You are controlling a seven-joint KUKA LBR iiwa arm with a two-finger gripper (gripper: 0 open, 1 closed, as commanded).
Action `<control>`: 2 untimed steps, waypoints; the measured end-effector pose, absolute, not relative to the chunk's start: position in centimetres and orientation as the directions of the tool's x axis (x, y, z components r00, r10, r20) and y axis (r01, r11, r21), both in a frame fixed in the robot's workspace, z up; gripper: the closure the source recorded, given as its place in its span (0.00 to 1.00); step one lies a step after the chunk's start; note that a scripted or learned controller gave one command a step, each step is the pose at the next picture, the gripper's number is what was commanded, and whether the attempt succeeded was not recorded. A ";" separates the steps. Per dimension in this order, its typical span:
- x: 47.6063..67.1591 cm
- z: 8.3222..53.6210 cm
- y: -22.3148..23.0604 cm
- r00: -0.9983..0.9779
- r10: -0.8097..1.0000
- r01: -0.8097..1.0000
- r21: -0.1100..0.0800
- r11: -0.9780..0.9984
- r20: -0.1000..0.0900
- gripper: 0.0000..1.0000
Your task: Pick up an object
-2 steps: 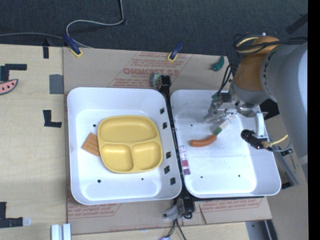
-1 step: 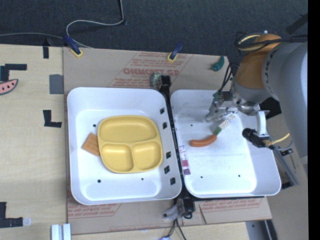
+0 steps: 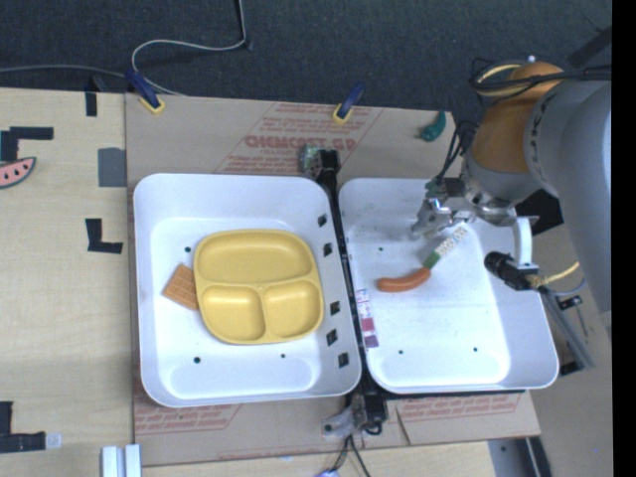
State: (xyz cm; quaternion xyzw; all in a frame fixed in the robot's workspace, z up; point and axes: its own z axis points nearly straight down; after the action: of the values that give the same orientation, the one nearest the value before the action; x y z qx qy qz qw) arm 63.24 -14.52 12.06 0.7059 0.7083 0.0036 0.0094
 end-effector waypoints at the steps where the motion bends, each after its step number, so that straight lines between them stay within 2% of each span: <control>1: 63.2 12.0 -14.5 -0.003 1.000 1.000 0.018 0.003 -0.008 0.00; 2: 59.2 8.6 -11.3 -0.001 1.000 1.000 0.000 0.001 -0.001 0.00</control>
State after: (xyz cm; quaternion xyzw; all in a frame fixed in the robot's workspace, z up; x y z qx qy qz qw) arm 59.24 -11.29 8.57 0.7068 0.7074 -0.0001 0.0003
